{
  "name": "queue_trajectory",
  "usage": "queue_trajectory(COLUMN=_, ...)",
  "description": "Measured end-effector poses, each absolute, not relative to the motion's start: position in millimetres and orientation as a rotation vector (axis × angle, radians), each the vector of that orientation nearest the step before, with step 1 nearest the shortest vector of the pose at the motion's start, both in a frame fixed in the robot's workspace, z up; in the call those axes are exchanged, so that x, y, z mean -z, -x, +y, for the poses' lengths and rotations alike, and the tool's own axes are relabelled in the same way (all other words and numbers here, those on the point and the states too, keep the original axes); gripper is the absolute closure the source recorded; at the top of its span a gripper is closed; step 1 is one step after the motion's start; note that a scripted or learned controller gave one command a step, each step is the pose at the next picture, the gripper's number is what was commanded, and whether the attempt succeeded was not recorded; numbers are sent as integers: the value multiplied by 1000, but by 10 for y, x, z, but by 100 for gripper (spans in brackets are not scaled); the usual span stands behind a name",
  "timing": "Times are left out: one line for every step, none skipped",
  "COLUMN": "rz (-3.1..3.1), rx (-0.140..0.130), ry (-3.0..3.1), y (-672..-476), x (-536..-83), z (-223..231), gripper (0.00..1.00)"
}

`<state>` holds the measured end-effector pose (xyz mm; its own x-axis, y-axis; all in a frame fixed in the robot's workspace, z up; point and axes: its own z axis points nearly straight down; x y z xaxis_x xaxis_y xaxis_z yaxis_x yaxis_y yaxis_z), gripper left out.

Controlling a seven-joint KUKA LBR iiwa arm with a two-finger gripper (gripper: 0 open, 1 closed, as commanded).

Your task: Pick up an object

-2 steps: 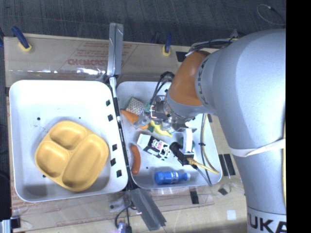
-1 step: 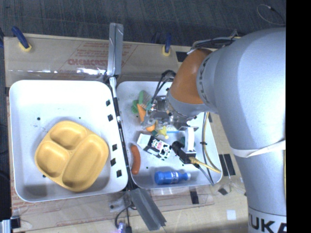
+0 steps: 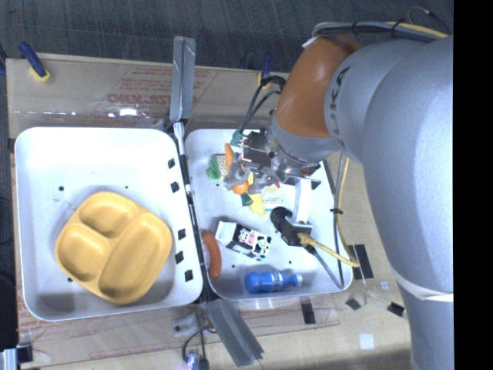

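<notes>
I saw a small orange-and-green toy (image 3: 240,182) among clutter in the right bin (image 3: 327,276). The gripper (image 3: 248,172) hung low right over it; finger state I couldn't tell.

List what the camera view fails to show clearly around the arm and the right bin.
- Gripper: the wrist hides whether it is open or shut, or holds anything.
- Small colourful items near it: clustered, too small to identify.
- Right bin: the arm covers its far right corner.
</notes>
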<state>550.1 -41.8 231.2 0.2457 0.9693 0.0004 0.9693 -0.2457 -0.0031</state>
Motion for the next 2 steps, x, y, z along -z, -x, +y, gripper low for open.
queue_trajectory(rz=-1936, rx=-6, ry=2468, y=-5504, x=-2404, z=-405, gripper=100)
queue_trajectory(rz=-1923, rx=-8, ry=2478, y=-4968, x=-2232, z=178, gripper=100)
